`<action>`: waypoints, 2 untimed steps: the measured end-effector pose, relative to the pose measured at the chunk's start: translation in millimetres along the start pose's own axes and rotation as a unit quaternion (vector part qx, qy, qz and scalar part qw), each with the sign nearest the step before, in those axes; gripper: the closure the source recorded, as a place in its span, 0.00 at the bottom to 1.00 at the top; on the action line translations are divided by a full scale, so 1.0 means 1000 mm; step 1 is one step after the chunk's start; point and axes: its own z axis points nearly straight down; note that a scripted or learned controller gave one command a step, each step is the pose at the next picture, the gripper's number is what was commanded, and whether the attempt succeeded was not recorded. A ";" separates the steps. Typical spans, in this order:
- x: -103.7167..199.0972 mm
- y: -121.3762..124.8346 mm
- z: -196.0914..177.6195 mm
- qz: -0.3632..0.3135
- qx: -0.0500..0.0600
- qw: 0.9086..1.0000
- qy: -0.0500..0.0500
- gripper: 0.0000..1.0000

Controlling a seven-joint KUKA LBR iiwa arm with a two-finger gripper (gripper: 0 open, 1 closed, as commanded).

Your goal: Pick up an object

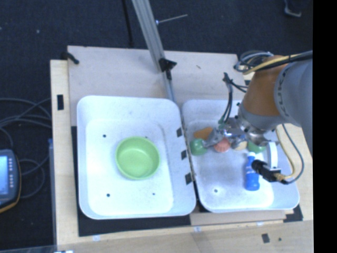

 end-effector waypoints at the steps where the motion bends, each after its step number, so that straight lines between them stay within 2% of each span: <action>1: -0.001 0.001 0.000 0.000 -0.002 1.000 0.000 0.00; 2: 0.001 0.001 -0.007 -0.001 0.000 1.000 0.001 1.00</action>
